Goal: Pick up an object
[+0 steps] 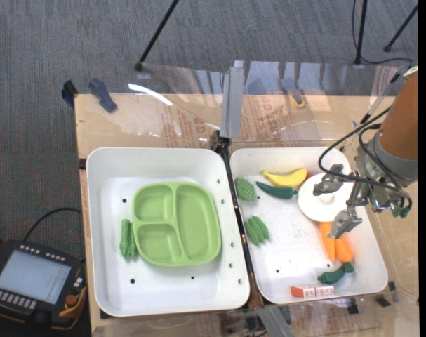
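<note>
The orange carrot (330, 240) lies just under the pincer (339, 206).

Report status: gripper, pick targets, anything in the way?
Gripper over right bin, nothing seen between fingers. Below it: white plate, orange carrot. Banana lies apart. No obstruction visible.

arm (402, 125) cropped right, carrot (337, 241) partly hidden

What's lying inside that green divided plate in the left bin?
Nothing visible: all three compartments of the green plate look bare. A green bean-like piece lies beside it. Whatever is beneath the plate is hidden.
</note>
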You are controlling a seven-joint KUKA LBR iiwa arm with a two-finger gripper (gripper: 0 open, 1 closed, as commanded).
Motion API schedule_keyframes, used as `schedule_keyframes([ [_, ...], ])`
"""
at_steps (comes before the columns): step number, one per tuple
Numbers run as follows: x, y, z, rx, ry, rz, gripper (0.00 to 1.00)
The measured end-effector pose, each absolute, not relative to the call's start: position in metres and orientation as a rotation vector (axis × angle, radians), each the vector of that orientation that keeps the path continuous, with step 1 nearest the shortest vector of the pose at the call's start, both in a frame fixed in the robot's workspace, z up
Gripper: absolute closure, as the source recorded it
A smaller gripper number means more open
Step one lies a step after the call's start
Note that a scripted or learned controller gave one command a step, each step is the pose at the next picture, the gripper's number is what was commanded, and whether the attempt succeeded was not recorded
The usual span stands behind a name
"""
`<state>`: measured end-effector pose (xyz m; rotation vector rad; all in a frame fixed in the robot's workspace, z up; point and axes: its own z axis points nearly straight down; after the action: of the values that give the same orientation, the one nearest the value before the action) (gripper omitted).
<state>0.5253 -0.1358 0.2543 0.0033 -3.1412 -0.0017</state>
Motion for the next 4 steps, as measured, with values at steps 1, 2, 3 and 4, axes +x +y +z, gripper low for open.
schedule_keyframes([
  [1, 0.557, -0.131, 0.14, 0.246, -3.121, -0.008, 0.0],
  [2, 0.531, -0.214, 0.084, 0.358, -3.116, -0.006, 0.0],
  [3, 0.534, -0.211, 0.097, 0.372, -3.122, -0.005, 1.0],
  [4, 0.534, -0.185, 0.211, 0.356, -3.135, 0.007, 1.0],
])
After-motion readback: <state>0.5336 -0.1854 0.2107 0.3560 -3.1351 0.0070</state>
